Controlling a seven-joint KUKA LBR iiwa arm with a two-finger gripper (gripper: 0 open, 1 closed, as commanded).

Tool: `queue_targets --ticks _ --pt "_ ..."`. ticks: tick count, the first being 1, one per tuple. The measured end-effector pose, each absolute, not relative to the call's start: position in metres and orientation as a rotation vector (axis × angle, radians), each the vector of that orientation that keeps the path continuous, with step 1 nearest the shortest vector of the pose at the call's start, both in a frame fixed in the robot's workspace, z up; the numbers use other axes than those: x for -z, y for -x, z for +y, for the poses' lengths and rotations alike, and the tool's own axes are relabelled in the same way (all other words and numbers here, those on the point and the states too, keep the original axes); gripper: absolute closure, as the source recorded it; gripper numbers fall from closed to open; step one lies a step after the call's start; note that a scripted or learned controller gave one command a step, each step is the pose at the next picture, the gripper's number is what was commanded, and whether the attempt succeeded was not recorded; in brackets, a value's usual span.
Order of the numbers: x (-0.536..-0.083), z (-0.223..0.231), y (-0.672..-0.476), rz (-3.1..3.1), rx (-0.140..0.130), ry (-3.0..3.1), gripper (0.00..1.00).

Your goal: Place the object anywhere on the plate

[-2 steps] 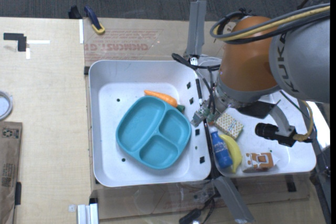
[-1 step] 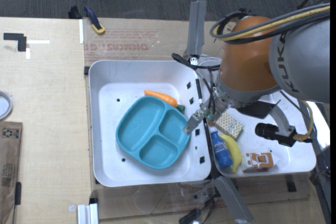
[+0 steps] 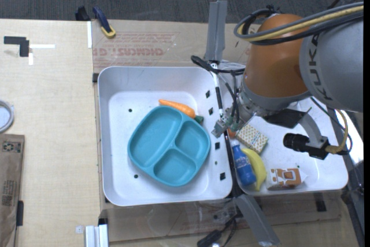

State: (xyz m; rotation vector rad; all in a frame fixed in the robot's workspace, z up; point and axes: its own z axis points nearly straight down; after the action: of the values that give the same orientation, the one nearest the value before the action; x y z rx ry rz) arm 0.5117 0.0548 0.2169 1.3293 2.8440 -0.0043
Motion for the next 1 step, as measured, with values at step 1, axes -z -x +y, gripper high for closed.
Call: queue_targets --ticks 1 --pt "-0.2169 0.055 -0.5117 2.844 0.005 -1.329 0.0"
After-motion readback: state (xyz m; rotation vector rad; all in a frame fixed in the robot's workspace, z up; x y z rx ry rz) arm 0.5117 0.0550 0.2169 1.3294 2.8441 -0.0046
